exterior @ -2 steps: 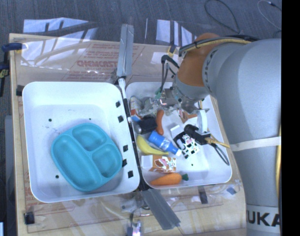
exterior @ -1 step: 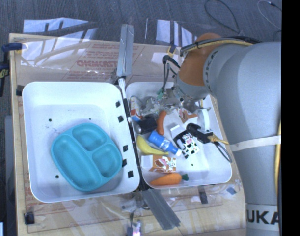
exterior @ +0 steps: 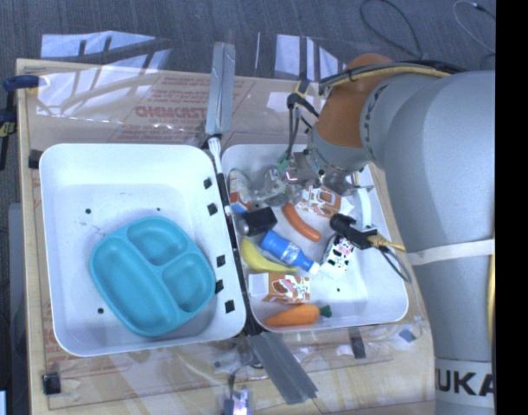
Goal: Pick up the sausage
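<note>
Carrot (exterior: 291, 316): front edge of right bin (exterior: 393, 299), lying crosswise. Carton (exterior: 287, 290): just behind it. Banana (exterior: 262, 258) and blue bottle (exterior: 289, 252): mid-bin, near the left wall. Sausage (exterior: 301, 221): orange-red, lying slantwise at the bin's middle, just beside the bottle's far end, untouched. Pincer (exterior: 291, 177): low over the bin's back edge, above and behind the sausage; whether it is open or closed cannot be told. Arm (exterior: 436, 180): entering from the right worktop edge. Left bin (exterior: 60, 180): teal tray (exterior: 151, 275) at its front. Risk, judged: crowding. Bottle and black item (exterior: 257, 220) sit near the sausage, so a descent may catch a neighbour or roll the sausage aside.
</note>
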You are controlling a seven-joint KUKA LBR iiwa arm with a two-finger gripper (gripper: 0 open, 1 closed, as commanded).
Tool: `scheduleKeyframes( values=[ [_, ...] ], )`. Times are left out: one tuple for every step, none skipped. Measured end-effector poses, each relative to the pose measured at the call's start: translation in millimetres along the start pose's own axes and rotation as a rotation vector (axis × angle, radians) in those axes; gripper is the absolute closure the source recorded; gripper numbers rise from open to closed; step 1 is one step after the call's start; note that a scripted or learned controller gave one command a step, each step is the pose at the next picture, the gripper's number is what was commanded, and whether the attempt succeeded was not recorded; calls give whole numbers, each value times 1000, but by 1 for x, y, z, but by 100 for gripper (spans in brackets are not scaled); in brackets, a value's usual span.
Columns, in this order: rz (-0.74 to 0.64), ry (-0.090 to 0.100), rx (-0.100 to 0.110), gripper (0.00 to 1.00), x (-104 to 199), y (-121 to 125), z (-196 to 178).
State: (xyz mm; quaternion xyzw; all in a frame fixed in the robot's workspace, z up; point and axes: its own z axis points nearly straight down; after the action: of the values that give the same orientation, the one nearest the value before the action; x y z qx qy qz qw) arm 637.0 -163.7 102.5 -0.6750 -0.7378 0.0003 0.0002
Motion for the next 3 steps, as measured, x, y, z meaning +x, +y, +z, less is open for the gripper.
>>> scheduleKeyframes(
  values=[
    [0, 0, 0, 0, 0, 0, 0],
    [-18, 1, 2, 0, -29, -27, 11],
    [-21, 1, 3, 100, -29, -26, 1]
  ],
)
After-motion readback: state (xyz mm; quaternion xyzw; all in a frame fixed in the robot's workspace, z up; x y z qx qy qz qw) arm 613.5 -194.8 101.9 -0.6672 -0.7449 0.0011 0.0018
